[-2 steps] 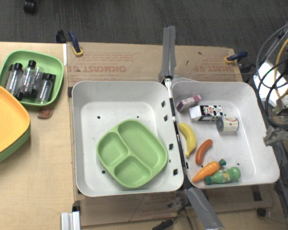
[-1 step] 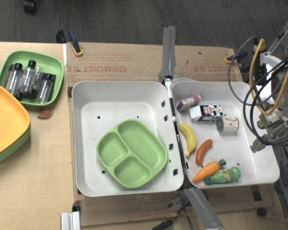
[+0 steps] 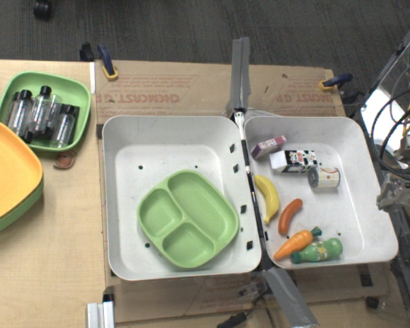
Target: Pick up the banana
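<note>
The yellow banana (image 3: 267,197) lies in the right bin (image 3: 355,142), close against its left wall, its length running from upper left to lower right. An orange-red sausage-shaped toy (image 3: 290,216) lies just to the banana's right, a small gap apart from it. Nothing covers the banana.
Also in the right bin are a carrot (image 3: 293,244), a green bottle (image 3: 319,250), a cow-print carton (image 3: 294,160), a purple pack (image 3: 268,146) and a small can (image 3: 325,177). The left bin (image 3: 123,149) holds a green divided plate (image 3: 187,218). Yellow plates (image 3: 7,176) and a bottle tray (image 3: 44,111) sit far left.
</note>
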Action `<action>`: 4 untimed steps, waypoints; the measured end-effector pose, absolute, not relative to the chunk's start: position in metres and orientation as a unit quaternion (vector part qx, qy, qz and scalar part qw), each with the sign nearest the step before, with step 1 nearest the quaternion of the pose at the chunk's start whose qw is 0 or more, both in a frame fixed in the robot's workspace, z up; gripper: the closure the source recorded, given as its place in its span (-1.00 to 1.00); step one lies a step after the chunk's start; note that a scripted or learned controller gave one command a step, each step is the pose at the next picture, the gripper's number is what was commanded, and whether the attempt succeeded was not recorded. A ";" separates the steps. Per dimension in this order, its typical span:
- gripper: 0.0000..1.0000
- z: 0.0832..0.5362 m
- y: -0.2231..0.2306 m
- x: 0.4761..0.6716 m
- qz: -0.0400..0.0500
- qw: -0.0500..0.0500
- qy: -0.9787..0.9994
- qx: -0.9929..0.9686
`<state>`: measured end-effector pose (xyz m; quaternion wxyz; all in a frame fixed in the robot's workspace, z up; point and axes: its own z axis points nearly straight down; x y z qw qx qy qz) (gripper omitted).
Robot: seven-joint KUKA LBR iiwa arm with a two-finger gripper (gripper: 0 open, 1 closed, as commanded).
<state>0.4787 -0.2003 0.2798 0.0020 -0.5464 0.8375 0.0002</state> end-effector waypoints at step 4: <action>1.00 0.257 -0.161 0.483 0.001 0.002 0.246 -0.969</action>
